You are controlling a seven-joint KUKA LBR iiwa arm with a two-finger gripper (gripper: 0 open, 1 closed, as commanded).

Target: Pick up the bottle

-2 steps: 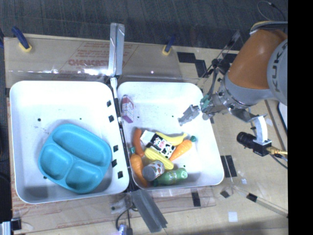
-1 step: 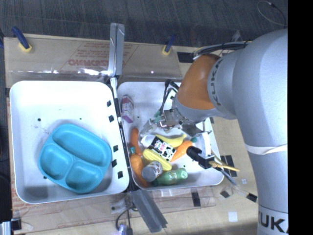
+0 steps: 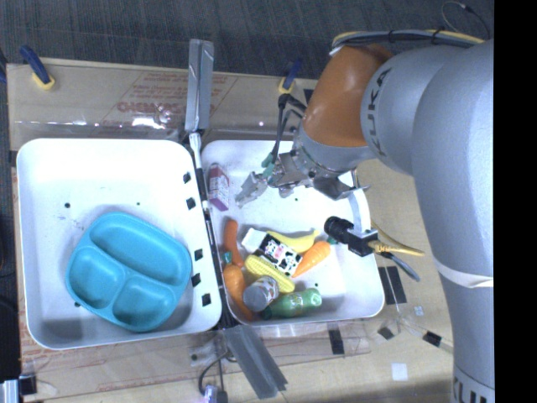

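Your pincer (image 3: 252,187) hangs over the right bin's (image 3: 369,305) far left part, fingers slightly apart with nothing between them. The green bottle (image 3: 295,302) lies on its side at that bin's near edge, touching a grey can (image 3: 261,293) and carrots (image 3: 234,284). The left bin (image 3: 42,225) holds a blue tray (image 3: 126,269).

Hand (image 3: 252,187) above right bin (image 3: 365,305), bottle (image 3: 294,303) near front.
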